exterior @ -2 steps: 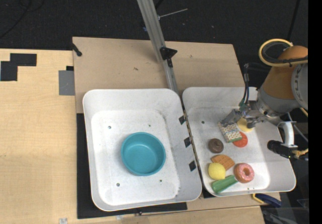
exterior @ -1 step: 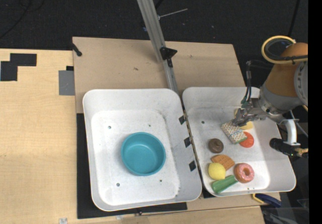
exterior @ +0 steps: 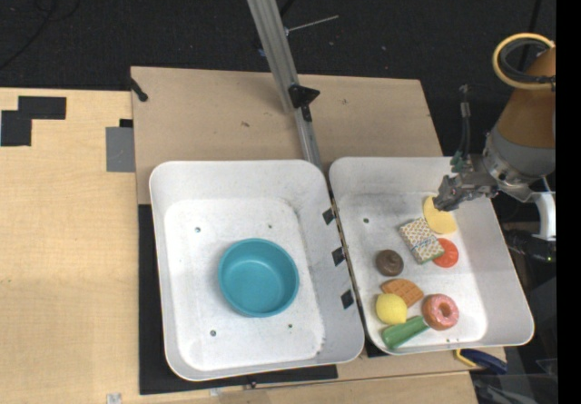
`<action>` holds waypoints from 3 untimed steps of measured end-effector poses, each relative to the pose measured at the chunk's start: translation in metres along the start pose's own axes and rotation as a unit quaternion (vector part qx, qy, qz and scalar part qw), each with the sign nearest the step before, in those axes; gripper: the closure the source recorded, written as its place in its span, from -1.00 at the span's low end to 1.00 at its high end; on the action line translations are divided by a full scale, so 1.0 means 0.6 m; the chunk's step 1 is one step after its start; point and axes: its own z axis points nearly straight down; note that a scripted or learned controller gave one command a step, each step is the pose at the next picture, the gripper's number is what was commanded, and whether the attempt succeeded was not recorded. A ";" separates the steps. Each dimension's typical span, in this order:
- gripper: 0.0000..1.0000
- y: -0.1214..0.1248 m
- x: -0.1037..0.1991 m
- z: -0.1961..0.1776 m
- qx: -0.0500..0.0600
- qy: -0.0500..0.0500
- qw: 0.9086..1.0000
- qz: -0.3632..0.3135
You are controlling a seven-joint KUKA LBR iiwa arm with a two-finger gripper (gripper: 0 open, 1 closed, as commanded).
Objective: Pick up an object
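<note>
Two white bins are set side by side. The left bin (exterior: 182, 193) holds a teal bowl (exterior: 259, 277) near its middle, with bare floor all round it. In the right bin (exterior: 381, 184), the objects are crowded toward five o'clock: a checkered block (exterior: 419, 239), chocolate donut (exterior: 389, 261), lemon (exterior: 391, 308), pink donut (exterior: 440, 311) and green vegetable (exterior: 404, 331). The gripper (exterior: 448, 202) is seen at the three o'clock rim, directly over a yellow piece (exterior: 442, 219). Open floor lies toward eleven o'clock.
</note>
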 end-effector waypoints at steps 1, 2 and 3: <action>1.00 0.014 -0.002 -0.076 0.001 0.000 1.000 0.000; 1.00 0.016 -0.003 -0.164 0.000 0.000 1.000 0.000; 1.00 0.037 0.094 -0.156 0.002 0.001 1.000 -0.002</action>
